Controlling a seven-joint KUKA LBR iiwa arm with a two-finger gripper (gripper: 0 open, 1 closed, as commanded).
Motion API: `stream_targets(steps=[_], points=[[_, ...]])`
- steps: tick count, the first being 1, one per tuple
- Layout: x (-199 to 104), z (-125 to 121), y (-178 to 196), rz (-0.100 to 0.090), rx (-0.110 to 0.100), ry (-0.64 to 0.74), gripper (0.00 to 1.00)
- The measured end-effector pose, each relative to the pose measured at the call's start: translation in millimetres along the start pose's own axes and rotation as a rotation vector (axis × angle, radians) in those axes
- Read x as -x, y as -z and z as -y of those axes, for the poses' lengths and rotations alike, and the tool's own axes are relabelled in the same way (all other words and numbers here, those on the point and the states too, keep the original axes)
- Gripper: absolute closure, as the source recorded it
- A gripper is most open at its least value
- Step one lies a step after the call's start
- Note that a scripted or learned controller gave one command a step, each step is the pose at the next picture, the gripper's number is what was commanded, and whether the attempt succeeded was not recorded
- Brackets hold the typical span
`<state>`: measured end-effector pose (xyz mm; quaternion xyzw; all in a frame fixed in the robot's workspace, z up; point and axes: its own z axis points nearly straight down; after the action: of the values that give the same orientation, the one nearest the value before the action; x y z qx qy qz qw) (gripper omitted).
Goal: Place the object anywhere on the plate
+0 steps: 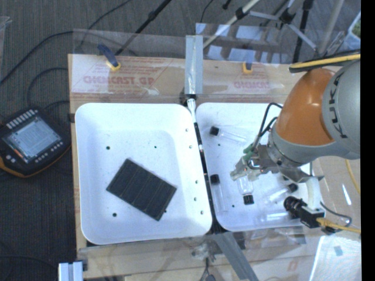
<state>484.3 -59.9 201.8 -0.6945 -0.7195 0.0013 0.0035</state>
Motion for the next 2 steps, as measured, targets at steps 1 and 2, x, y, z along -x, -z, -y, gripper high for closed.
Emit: stream_targets(steps=[1,2], points=[[-55,-62,7,0.004,-0.001,0.051,1.00],[-110,-112,-3,0.006,-0.001,-0.053,1.00]])
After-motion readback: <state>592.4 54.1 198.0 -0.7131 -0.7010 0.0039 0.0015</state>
